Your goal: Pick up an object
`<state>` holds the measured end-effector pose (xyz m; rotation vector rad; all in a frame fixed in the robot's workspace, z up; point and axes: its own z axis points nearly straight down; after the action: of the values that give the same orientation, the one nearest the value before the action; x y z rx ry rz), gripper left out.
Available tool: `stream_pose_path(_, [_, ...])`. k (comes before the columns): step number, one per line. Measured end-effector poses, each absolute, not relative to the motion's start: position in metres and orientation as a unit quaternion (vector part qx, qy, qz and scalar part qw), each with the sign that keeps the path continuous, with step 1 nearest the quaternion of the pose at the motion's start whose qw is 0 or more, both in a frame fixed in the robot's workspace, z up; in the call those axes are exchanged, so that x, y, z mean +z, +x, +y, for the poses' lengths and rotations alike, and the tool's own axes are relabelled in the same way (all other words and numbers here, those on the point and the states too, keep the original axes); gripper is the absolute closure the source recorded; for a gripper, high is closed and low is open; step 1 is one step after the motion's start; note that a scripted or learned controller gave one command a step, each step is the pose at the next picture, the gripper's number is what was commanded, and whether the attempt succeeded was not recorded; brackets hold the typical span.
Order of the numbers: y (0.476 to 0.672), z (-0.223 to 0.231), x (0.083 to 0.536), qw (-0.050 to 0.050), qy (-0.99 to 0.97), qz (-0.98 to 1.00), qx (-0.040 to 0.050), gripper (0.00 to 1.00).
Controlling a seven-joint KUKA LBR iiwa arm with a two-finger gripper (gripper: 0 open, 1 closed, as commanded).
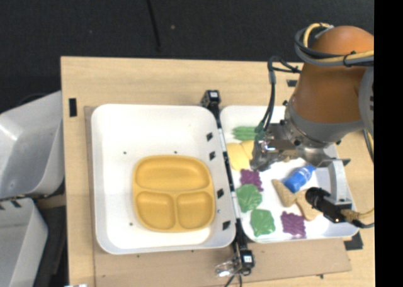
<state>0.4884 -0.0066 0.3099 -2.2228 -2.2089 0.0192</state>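
We see a divided tray (173, 201) in the left bin (110, 153); right of that bin, the second bin (242, 116) holds small toys.

Right bin (247, 114) crowded; left roomier.

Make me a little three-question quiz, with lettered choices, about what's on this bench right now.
1. Where does the yellow tray lie?
A. left bin
B. right bin
C. on the floor

2. What colour is the bottle?
A. red
B. blue
C. black

3. Where is the pincer?
A. over the left bin
B. off the bench
C. low in the right bin

Answers: 1 A, the tray sits in the middle of the left bin. 2 B, the bottle is blue with a white cap. 3 C, the pincer is down among the toys, beside the yellow piece.
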Motion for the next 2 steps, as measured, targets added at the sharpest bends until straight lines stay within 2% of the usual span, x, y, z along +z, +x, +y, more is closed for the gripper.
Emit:
stream_pose_path(1, [0.491, -0.004, 0.328, -0.001, -0.706, -0.708, -0.0002, 1.0])
stream_pose_path(2, [0.49, 0.066, 0.383, -0.001, -0.704, -0.71, -0.0027, 1.0])
